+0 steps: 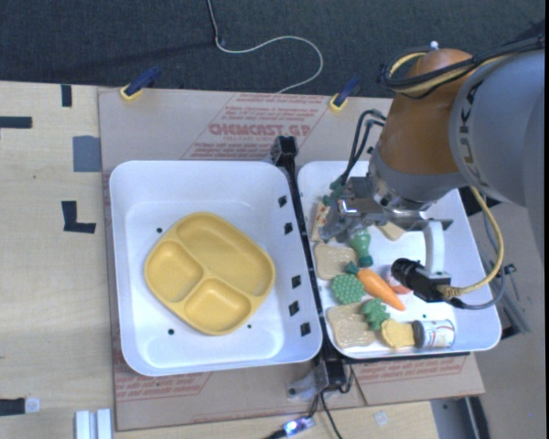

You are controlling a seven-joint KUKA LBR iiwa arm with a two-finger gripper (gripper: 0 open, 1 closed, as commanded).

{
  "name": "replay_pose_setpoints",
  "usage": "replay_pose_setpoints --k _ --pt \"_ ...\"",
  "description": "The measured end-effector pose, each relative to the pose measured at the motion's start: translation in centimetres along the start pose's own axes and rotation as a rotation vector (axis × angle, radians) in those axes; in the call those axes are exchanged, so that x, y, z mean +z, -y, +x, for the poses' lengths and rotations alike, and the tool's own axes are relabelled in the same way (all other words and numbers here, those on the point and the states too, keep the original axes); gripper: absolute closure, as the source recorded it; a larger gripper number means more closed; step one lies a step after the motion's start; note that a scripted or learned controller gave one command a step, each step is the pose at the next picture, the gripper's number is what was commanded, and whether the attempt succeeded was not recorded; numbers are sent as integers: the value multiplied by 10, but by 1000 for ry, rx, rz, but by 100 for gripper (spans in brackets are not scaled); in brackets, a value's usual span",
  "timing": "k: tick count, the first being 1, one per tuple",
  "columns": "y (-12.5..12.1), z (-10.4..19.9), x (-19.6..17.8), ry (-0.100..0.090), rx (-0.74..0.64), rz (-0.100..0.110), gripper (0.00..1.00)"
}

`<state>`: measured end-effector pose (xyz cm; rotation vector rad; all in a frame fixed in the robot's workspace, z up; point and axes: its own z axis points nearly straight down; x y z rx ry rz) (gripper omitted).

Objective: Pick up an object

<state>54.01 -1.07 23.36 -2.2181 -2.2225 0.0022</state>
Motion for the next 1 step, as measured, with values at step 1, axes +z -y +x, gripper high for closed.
replay_pose_setpoints --k 1 --pt "7 2 17 1 1 1 100"
